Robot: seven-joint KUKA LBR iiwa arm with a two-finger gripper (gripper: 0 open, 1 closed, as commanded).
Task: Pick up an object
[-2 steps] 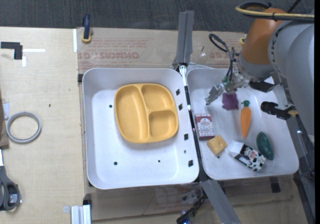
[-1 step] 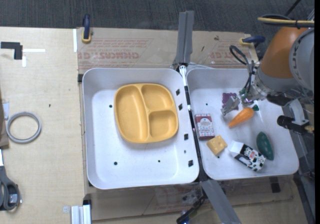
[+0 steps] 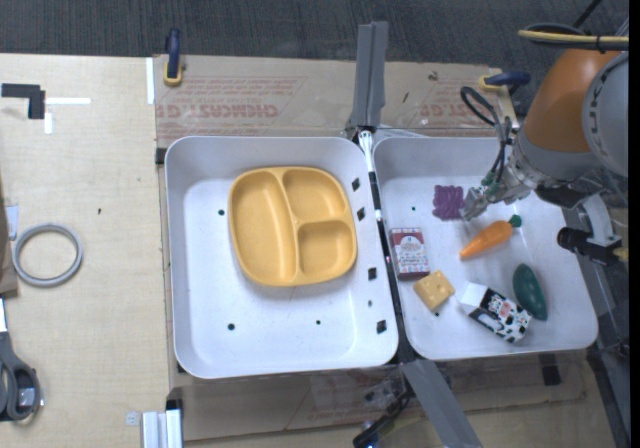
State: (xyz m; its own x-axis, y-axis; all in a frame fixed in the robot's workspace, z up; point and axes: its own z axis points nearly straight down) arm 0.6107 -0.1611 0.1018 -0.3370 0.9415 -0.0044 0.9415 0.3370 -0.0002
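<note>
Fingers (image 3: 478, 199) just above carrot (image 3: 488, 238), beside purple grapes (image 3: 448, 201)

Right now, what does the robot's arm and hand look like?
The arm is chunky and rounded, grey with a big orange band near the wrist. Black cables loop beside it. Its hand is small, metallic grey, much thinner than the arm.
</note>
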